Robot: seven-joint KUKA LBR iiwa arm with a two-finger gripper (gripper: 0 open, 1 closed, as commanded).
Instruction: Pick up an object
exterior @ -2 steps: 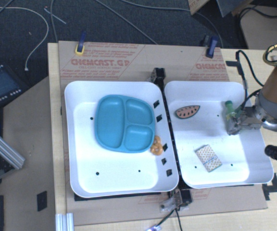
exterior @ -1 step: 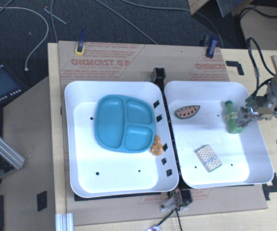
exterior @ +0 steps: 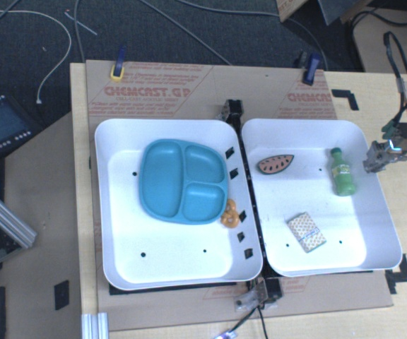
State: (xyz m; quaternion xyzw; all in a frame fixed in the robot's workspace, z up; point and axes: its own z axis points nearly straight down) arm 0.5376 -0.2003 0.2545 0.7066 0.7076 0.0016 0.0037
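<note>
Because the green bottle [exterior: 342,172] near the right bin's [exterior: 380,217] right edge looks light, hard and slippery, its middle should be gripped; the tool's [exterior: 374,157] opening cannot be told.

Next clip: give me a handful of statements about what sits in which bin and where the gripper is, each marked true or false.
1. The blue divided plate lies in the left bin. True.
2. The green bottle lies in the left bin. False: it lies in the right bin, near its right wall.
3. The gripper holds the checkered packet. False: the gripper is at the right bin's right edge, apart from the packet.
4. The watermelon slice lies in the right bin. True.
5. A small orange-brown object sits beside the plate's lower right edge. True.
</note>
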